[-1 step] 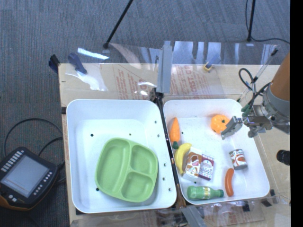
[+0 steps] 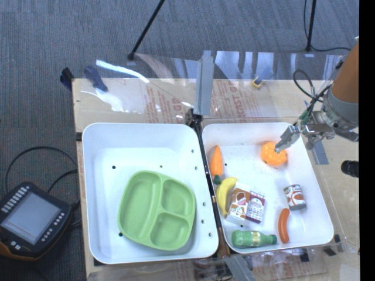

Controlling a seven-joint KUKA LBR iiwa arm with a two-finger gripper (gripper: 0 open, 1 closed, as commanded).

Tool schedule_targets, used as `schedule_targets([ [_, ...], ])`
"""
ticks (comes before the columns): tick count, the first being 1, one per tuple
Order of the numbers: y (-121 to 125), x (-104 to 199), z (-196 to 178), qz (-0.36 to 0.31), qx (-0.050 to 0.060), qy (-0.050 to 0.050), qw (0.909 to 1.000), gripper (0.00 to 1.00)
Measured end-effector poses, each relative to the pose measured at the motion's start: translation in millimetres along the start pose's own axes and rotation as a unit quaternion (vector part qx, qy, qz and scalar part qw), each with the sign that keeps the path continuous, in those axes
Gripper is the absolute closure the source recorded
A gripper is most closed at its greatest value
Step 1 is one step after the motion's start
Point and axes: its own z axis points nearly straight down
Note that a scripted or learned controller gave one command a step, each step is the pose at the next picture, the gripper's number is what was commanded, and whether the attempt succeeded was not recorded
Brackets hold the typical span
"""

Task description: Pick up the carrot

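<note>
Two bins before us; carrot [image 2: 216, 160] lies untouched at right bin's [image 2: 320, 204] nine o'clock edge, above banana [image 2: 225, 192]. Gripper [image 2: 286, 140] hovers at one o'clock over orange fruit [image 2: 273, 154]; jaw state we cannot tell. We judge: nothing grasped, whole pick remains.

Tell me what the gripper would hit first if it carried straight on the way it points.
Probably the orange fruit: the gripper points down-left right at it, though height above it is unclear. The carrot lies further left.

Orange carrot [image 2: 216, 160], yellow banana [image 2: 225, 193], green tray [image 2: 157, 209] (pale lime), white bins [image 2: 94, 157]
</note>
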Motion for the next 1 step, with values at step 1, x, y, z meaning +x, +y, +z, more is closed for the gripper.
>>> schedule_targets([
  [1, 34.8, -28.6, 71.5, -0.089, -0.001, 0.000, 0.9960, 0.00],
])
